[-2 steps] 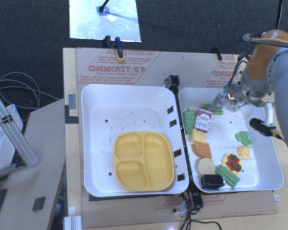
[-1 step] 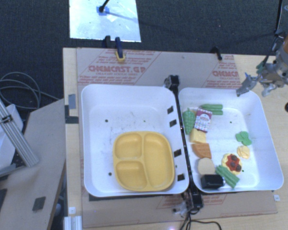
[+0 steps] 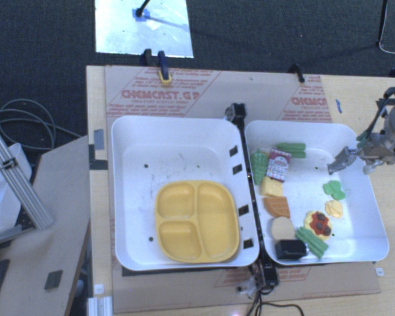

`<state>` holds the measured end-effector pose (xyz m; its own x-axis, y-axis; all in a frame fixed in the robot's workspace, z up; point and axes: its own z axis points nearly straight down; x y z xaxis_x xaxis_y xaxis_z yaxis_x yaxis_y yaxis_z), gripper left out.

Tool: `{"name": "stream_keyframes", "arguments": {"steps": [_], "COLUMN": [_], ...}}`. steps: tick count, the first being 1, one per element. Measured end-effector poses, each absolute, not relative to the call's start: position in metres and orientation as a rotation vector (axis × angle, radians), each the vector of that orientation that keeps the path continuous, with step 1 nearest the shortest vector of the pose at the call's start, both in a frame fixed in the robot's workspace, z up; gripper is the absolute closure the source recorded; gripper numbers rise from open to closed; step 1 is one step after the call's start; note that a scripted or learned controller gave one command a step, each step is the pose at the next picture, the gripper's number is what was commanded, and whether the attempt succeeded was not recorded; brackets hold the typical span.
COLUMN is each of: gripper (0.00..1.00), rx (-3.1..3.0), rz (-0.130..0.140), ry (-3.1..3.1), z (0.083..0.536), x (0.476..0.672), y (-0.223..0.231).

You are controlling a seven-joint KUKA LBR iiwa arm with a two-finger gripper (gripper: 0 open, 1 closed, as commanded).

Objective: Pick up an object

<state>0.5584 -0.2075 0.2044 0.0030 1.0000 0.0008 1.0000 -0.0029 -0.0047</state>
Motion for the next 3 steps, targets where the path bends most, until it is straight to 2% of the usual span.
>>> {"name": "stream_keyframes", "arguments": {"steps": [1, 2, 3], "gripper": [0.0, 0.0, 0.0], "rx": [-2.218, -2.224, -2.218], "rz": [-0.001, -0.002, -0.002], "ry": [-2.229, -2.222, -2.23], "z": [0.168, 0.213, 0.176], "x": [0.596, 0.542, 0.581], "y": [-0.206, -0.207, -0.206]}}
